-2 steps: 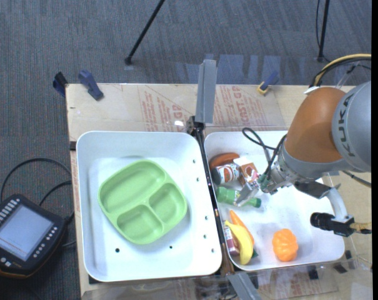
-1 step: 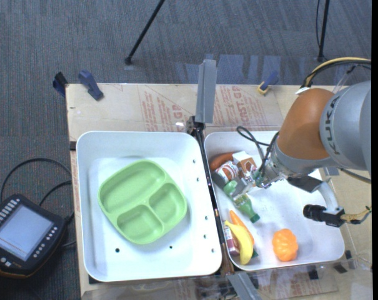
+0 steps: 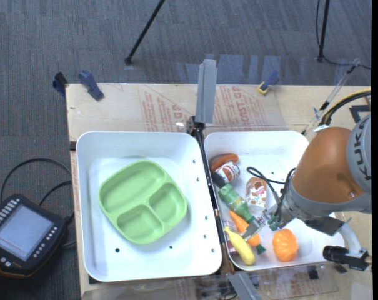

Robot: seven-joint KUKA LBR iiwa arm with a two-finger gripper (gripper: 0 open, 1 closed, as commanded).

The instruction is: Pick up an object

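Note:
The right bin holds several small items. A brown sausage and a small can lie at its far left. Below them are a green bottle, a white packet with red print, an orange carrot and a yellow banana. An orange pumpkin-like fruit sits near the front edge. My gripper is low in this bin, between the carrot and the orange fruit, just above the fruit. The arm's orange band covers the bin's right part.
The left bin holds a green divided plate. A grey post stands behind the wall between the bins. A black cable loops over the right bin. A teach pendant lies on the floor at left.

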